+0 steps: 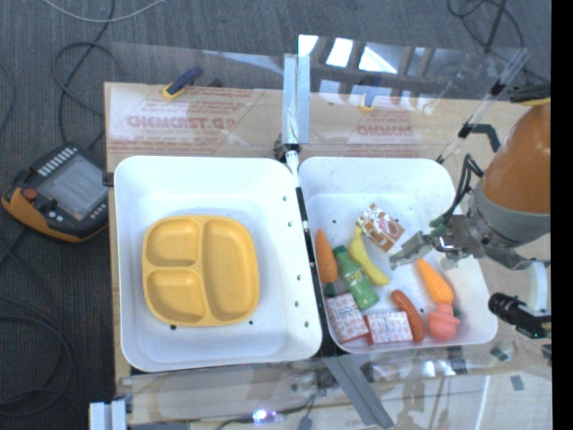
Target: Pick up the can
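Observation:
Two red-and-white labelled can-like pieces lie at the front of the right bin (452, 186), one (345, 318) front left and one (389, 328) beside it. A third red-and-white printed piece (380, 227) lies further back, near the bin's middle. Which of these is the can I cannot tell. My gripper (405, 251) reaches in from the right and hangs over the middle of the right bin, just right of a yellow banana (369, 260) and just below the printed piece. Nothing shows in its grasp.
The right bin also holds a carrot (326, 256), a green bottle (357, 282), a second carrot (435, 282), a red sausage (407, 314) and a pink toy (443, 322). A yellow divided plate (202, 270) lies in the left bin (134, 186). A pendant (61, 195) sits off the bench at left.

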Available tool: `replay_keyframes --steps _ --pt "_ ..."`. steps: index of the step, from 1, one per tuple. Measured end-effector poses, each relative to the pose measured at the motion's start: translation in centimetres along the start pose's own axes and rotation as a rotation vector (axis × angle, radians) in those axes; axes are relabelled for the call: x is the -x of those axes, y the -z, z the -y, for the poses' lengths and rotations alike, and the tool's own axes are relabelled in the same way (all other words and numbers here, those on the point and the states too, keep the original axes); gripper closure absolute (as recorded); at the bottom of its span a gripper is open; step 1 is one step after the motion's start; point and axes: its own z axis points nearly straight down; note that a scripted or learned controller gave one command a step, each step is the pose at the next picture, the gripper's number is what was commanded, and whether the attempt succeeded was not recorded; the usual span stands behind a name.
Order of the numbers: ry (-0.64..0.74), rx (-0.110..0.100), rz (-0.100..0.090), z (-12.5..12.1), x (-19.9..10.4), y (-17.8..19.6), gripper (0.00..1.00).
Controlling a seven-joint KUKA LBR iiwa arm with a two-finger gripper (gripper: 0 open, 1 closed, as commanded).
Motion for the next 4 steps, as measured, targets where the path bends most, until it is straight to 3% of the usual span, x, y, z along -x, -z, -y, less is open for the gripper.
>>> replay_keyframes --steps 1,2,3,4 --pt "0.249 0.004 0.001 -3.3 2.4 9.3 0.00" --pt "0.292 0.001 0.000 -8.2 1.6 -3.5 0.00" --pt "0.286 0.005 0.001 -15.8 1.0 -12.2 0.00" --pt "0.241 0.013 0.005 -7.6 1.8 -12.6 0.00"
